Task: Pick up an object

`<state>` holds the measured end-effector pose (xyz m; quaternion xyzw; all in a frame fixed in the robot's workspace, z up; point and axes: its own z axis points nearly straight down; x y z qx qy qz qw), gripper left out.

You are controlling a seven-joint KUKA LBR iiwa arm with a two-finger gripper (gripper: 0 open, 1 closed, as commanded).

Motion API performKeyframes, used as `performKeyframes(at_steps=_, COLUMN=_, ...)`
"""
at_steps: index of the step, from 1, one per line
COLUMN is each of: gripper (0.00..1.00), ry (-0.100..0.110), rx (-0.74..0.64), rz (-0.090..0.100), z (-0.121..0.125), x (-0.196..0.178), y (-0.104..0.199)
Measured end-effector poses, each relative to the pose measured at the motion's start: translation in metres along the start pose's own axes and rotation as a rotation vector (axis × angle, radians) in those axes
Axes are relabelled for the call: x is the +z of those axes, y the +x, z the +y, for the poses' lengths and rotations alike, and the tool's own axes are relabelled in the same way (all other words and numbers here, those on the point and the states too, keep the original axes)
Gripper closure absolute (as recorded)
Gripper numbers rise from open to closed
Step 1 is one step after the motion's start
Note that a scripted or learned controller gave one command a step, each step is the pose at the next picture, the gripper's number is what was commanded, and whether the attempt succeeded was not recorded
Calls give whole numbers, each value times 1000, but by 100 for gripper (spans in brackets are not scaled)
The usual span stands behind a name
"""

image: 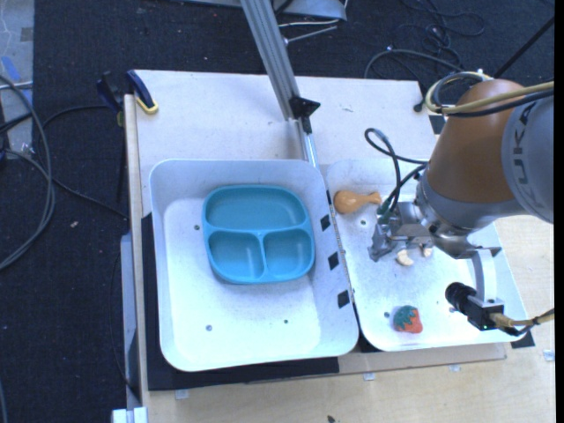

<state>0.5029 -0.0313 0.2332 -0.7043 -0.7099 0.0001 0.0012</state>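
The right bin (379, 311) holds three small things. An orange pear-shaped toy (353, 201) lies near its upper left. A small cream object (405, 257) rests mid-bin, just under the gripper. A red and green strawberry-like toy (406, 319) sits near the front edge. My gripper (384, 241) hangs low over the middle of the right bin, below the orange toy and just left of the cream object. The grey and orange arm covers the bin's right half.
The left bin (181, 315) holds a blue three-compartment plate (259, 233). A slanted metal pole (273, 47) rises from the bench behind the bins. Black cables loop near the arm, and a black fitting (471, 305) sits at the right bin's far right.
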Motion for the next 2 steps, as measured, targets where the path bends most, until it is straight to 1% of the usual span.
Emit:
performKeyframes(at_steps=1, gripper=100, ry=1, rx=0, rz=0, z=0, x=11, y=54)
performKeyframes(at_steps=2, gripper=100, ry=0, rx=-1, rz=0, z=-3, x=18, y=114)
